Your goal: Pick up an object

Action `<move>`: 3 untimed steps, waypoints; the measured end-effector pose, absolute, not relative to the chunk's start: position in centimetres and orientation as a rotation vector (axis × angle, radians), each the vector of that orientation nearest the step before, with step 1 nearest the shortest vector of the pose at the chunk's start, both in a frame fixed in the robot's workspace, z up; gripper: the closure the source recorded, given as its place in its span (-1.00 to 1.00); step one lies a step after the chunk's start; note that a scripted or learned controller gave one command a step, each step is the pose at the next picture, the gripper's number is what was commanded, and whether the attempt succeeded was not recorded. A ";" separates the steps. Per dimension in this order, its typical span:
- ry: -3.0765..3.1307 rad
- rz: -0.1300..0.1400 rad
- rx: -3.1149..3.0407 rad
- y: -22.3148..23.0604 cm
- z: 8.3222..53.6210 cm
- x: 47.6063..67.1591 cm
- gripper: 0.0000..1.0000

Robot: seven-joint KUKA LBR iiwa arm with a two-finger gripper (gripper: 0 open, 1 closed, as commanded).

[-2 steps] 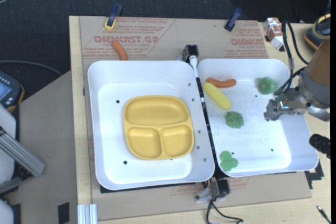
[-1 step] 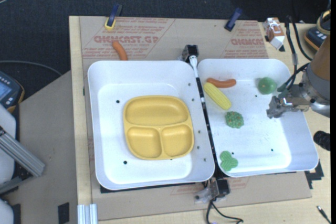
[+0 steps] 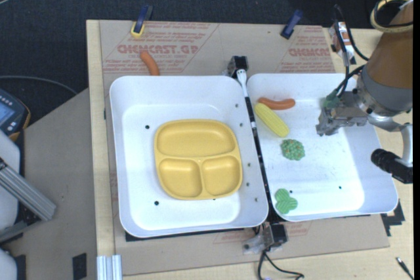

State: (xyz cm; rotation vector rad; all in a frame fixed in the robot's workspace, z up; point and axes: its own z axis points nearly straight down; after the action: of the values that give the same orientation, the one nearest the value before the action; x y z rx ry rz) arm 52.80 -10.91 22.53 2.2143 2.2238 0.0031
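Four toy foods lie in the right bin [image 3: 367, 203]: a corn cob [image 3: 271, 119] with a sausage [image 3: 276, 103] touching it at its 12 o'clock, a green broccoli-like piece [image 3: 293, 150] at the cob's 5 o'clock, and another green piece [image 3: 285, 200] against the bin's near wall. At 3 o'clock from the cob, the gripper [image 3: 326, 128] hangs over bare bin floor with nothing visibly held; how far it is open I cannot tell. Closing there would likely catch nothing, and the crowded cob and sausage could slip or roll away; the left bin [image 3: 128, 160] holds a yellow divided plate [image 3: 197, 159].
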 end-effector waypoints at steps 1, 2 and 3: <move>2.225 0.004 2.213 -6.3 23.1 55.3 1.00; 2.222 0.003 2.217 -5.4 23.2 56.8 1.00; 2.220 0.003 2.218 -5.0 23.3 57.9 1.00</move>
State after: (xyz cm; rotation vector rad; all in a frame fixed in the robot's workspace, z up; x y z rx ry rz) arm 57.90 -5.02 23.31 2.2180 2.2202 0.0030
